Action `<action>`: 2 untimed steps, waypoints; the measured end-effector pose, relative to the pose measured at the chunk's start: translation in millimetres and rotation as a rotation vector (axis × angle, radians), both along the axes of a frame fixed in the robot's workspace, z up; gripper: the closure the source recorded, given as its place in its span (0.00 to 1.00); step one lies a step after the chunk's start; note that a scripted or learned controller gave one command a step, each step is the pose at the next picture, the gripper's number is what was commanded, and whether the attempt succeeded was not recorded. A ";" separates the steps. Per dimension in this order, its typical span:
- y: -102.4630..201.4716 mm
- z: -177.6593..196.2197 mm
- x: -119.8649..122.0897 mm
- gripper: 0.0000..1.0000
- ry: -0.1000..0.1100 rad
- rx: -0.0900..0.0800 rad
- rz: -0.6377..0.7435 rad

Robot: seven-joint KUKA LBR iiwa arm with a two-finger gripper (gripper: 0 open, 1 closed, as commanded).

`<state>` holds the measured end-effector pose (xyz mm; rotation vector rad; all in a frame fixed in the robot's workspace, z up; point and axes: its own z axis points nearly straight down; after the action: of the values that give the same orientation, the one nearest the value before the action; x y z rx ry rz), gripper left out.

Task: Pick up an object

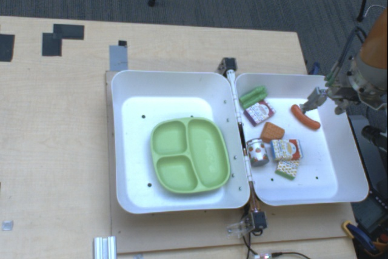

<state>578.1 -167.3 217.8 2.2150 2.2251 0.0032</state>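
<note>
The 2 bins are white on a pale wood-grain bench marked with dark grey squares, and the left bin holds a light green 3-section plate. In the right bin lie a green pod, a red sausage, an orange piece, a purple-edged white packet and a silver can with a red label. At 3 o'clock the grey pincer sits below the arm's orange band.

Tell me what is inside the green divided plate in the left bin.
The green plate shows bare green in all three compartments, with no food lying in them. Whatever bin floor lies beneath the plate is covered. The food items sit in the right bin.
</note>
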 end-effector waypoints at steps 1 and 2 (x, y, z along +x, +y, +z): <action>31.1 -131.3 -56.4 0.00 -0.005 0.000 -0.001; 30.6 -119.6 -54.5 1.00 -0.012 -0.002 -0.002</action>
<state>523.7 -136.7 98.2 2.2101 2.2162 0.0135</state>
